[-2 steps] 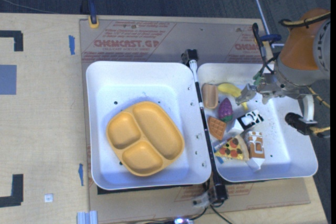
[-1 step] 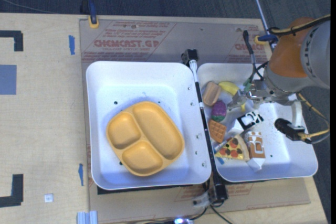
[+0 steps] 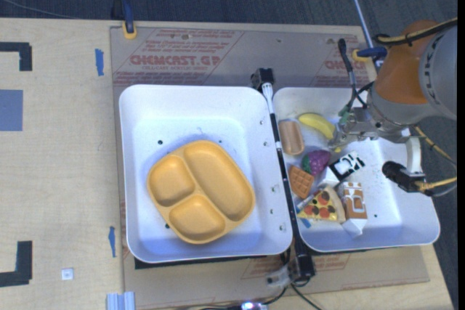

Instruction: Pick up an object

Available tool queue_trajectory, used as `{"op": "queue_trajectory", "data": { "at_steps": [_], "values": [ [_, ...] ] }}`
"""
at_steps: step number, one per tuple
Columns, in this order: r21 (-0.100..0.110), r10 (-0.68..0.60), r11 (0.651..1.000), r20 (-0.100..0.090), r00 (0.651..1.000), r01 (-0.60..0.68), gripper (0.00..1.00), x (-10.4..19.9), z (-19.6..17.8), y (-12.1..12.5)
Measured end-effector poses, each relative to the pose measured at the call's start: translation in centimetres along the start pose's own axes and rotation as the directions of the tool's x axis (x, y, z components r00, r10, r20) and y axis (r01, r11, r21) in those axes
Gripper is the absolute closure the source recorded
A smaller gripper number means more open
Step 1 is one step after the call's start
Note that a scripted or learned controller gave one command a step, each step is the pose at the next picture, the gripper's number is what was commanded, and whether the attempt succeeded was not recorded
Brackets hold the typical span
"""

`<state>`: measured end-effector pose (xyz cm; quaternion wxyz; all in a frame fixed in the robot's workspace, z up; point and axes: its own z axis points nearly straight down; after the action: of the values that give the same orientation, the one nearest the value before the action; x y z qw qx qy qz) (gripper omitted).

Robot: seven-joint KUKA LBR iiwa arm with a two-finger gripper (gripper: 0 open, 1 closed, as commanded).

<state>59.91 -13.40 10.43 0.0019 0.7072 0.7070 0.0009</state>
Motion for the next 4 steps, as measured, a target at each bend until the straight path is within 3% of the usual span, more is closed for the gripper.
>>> {"op": "queue_trajectory", "data": {
  "at_steps": [1,2,3,4],
  "values": [
    [0.0,0.0,1.0,0.0,1.0,0.0,0.0,0.0,0.0,0.0],
    [-0.002,0.0,1.0,0.001,1.0,0.0,1.0,0.0,-1.0,0.1],
    [0.005,-0.002,1.0,-0.003,1.0,0.002,1.0,3.8,-3.8,-2.4],
    [0.006,-0.001,1.0,-0.002,1.0,0.001,0.0,3.8,-3.8,-2.4]
  ]
}}
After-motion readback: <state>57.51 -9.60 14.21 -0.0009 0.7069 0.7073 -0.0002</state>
